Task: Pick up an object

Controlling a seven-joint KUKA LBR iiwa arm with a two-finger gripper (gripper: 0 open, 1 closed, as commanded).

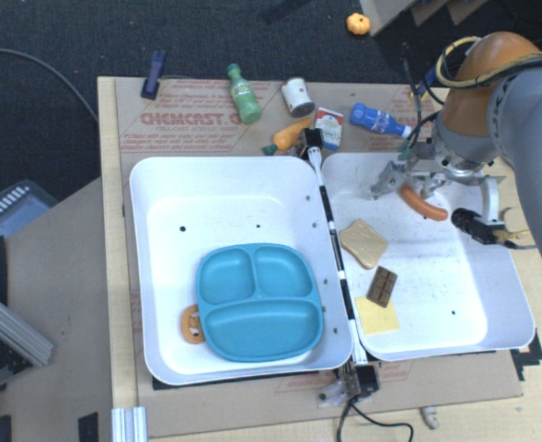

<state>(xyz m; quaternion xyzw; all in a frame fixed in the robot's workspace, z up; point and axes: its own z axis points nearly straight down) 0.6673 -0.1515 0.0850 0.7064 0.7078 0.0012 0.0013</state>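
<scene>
- Hovering low in the right bin [491, 330], the hand [418, 184] sits at the far end, right over a sausage [424, 203]; whether it is spread or closed I cannot tell
- The sausage looks light, smooth and round (likely to roll or slip), so taking it across its middle seems safest
- Toast [363, 243], a brown bar [382, 286] and a yellow slice [377, 317] lie nearer, well apart from it
- The bin floor is slick white plastic; the left bin [160, 201] holds a blue tray [258, 300], and bottles litter the bench [197, 118]
</scene>
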